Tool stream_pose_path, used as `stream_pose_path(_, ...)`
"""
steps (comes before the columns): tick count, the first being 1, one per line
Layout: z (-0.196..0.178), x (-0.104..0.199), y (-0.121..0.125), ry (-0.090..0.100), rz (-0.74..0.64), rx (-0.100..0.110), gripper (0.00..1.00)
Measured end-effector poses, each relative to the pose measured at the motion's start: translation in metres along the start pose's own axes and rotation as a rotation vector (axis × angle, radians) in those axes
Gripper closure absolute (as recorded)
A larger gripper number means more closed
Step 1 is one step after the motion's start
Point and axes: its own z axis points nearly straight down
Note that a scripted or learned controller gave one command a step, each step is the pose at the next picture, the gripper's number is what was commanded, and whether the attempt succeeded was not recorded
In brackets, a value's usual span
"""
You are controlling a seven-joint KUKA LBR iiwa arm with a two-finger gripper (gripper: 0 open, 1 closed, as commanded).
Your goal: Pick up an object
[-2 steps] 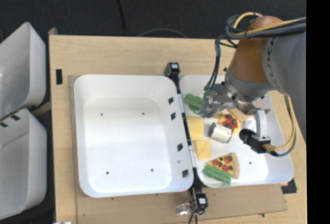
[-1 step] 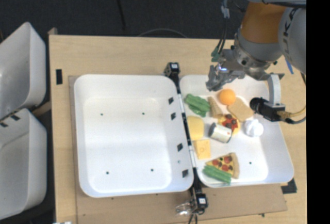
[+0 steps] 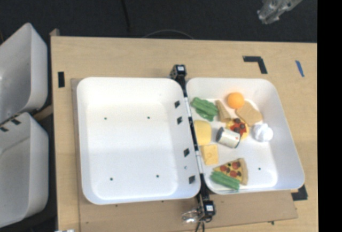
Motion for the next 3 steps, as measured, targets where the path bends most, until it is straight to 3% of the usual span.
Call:
stream_pose_path(1,0.096,0.051,-0.007,0.003,0.0,0.028,1.0)
stream_pose_path(2,0.21,0.087,-0.018,0.003,0.0,0.033,1.0)
stream_pose_path(3,0.21,0.075,-0.038,0.001,0.005,0.022,1.0)
